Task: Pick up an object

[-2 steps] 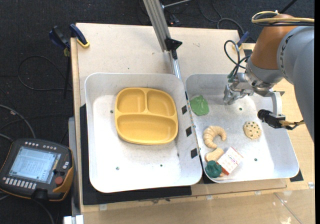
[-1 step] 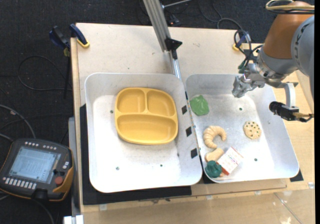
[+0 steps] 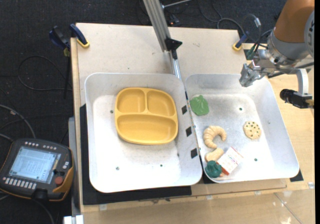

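Plainly, the gripper point(image 3: 247, 79) hangs over the right bin's point(image 3: 280, 118) far rim, finger state impossible to tell, well apart from the cookie point(image 3: 252, 130) nearer that bin's middle, so a straight descent risks striking the rim.

Lighting was even and bright from overhead, shadows soft and short. Mild glare washed the far wall of the right bin point(image 3: 225, 80); white surfaces near clipping. Focus was sharp across the bench point(image 3: 125, 48), the dark floor underexposed, edges undistorted.
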`<state>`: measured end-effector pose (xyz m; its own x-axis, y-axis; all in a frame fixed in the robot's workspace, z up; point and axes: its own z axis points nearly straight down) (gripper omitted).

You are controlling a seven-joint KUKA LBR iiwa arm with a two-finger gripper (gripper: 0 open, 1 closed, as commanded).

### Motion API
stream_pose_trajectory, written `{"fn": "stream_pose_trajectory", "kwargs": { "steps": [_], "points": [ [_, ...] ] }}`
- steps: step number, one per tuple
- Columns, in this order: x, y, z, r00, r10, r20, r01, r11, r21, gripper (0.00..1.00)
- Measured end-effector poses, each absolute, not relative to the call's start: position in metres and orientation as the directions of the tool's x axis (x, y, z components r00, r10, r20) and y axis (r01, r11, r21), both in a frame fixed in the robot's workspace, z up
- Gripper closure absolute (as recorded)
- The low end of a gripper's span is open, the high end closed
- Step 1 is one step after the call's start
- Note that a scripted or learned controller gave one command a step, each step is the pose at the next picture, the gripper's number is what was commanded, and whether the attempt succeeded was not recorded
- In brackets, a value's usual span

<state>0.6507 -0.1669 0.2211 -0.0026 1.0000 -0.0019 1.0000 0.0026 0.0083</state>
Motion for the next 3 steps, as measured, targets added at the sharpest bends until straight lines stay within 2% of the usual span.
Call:
{"fn": "stream_pose_trajectory", "kwargs": {
  "steps": [1, 2, 3],
  "points": [
    [0.652, -0.167, 0.275, -0.003, 1.0, -0.002, 1.0, 0.003, 0.008, 1.0],
    [0.648, -0.121, 0.274, -0.007, 1.0, 0.001, 1.0, 0.007, -0.001, 1.0],
    [0.627, -0.062, 0.268, -0.008, 1.0, 0.002, 1.0, 0.008, -0.001, 1.0]
  ]
}}
